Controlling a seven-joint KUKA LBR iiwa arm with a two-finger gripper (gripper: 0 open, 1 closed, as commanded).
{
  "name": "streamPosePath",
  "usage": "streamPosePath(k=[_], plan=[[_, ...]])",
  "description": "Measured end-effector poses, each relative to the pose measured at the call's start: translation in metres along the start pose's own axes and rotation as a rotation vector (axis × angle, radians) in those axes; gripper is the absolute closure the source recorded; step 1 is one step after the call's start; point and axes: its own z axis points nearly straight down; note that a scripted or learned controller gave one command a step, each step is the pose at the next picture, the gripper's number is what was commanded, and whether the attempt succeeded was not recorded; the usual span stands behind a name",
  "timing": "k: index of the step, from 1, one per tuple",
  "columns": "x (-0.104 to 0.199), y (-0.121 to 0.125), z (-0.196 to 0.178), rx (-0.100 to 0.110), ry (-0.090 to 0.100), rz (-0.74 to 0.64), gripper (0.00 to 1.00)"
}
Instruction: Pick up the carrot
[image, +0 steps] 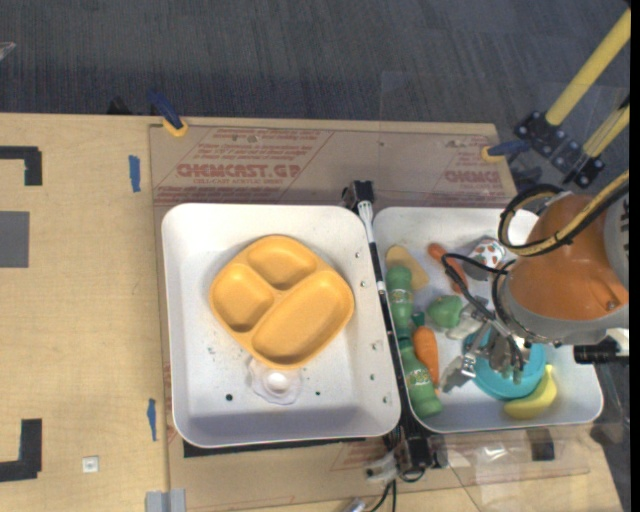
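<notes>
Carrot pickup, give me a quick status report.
Gripper low in right bin, just right of carrot. Carrot lying free, not held. Green veg crowds its left, teal cup under the gripper.

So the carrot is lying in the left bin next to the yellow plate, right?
Not quite. The camera view shows the carrot lying in the right bin, among the other toy foods, close to the tool. The yellow plate is in the left bin.

Carrot (426, 349) hemmed in — green toys (403, 296) crowd its left.
</notes>
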Motion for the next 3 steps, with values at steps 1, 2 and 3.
streamPosePath(k=[1,2,3], plan=[[0.0303,0.0505,-0.0731,0.008,0.025,0.261,0.00],[0.0304,0.0497,-0.0726,0.010,0.025,0.262,0.00],[0.0304,0.0497,-0.0726,0.010,0.025,0.262,0.00]])
